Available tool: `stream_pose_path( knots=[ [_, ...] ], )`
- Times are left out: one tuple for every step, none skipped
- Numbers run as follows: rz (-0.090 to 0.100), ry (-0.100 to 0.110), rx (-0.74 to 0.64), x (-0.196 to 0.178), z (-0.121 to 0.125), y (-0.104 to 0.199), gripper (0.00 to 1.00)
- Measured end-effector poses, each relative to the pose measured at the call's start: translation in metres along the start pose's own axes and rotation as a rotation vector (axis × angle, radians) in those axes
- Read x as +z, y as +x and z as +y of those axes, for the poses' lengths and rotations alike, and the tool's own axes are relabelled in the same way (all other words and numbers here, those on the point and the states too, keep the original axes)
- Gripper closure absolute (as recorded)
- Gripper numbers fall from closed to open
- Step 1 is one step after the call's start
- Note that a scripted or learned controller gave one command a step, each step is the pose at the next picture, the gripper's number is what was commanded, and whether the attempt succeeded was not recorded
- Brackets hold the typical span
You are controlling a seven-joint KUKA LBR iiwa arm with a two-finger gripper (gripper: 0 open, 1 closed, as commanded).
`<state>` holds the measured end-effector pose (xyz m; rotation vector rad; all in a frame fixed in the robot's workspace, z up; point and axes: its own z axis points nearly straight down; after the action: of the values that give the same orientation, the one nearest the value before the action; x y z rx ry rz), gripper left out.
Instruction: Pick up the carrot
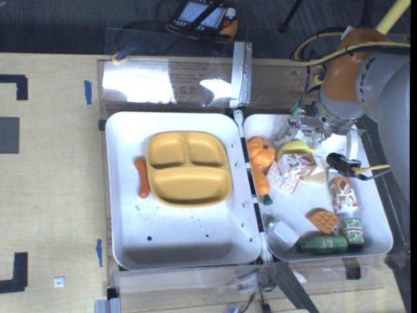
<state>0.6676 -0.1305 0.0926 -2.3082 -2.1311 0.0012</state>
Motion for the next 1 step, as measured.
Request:
stream_pose_path(
  knots=[
    [0.003,-0.002,0.536,0.0077,-0.0906,-0.0050,0.00]
  ],
)
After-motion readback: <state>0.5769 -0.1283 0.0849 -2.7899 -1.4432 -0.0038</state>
